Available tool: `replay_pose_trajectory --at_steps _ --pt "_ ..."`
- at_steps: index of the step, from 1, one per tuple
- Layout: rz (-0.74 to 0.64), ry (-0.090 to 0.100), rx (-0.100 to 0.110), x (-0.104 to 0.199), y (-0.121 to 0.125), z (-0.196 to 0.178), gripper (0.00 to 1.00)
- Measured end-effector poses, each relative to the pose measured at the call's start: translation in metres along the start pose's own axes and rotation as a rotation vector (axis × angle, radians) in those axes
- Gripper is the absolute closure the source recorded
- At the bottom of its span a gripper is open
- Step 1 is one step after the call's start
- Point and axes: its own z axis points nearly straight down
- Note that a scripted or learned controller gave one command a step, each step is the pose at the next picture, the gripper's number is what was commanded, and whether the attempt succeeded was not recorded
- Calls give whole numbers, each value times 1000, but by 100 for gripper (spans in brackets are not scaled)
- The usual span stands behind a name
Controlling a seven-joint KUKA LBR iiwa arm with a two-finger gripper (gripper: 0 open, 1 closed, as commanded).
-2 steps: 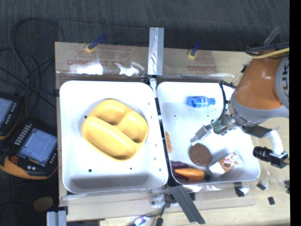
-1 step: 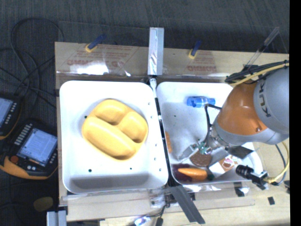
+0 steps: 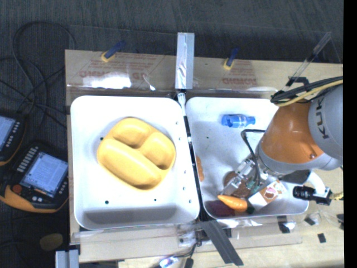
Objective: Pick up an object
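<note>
My gripper (image 3: 244, 182) reaches down into the front of the right bin (image 3: 212, 149), under the arm's orange band. It hangs over a pile of small items: an orange carrot-shaped toy (image 3: 232, 202), a brown object (image 3: 230, 180) and a small white carton with red print (image 3: 269, 193). The pile and the wrist hide how the fingers stand. A blue bottle (image 3: 238, 120) lies at the back of the same bin. A large yellow bun-shaped toy (image 3: 136, 152) sits in the left bin (image 3: 89, 205).
A metal divider post (image 3: 184, 60) stands behind the seam between the bins. Cables (image 3: 304, 91) loop over the arm at the right. A teach pendant (image 3: 33, 175) lies on the floor to the left of the bench.
</note>
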Motion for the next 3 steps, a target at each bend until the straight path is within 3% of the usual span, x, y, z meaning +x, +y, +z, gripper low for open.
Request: replay_pose_trajectory --at_steps 1,2,3 --pt "-100 20 7 54 54 -92 0" --pt "-64 19 8 24 20 -92 0" --pt "-151 7 -1 10 17 1 0"
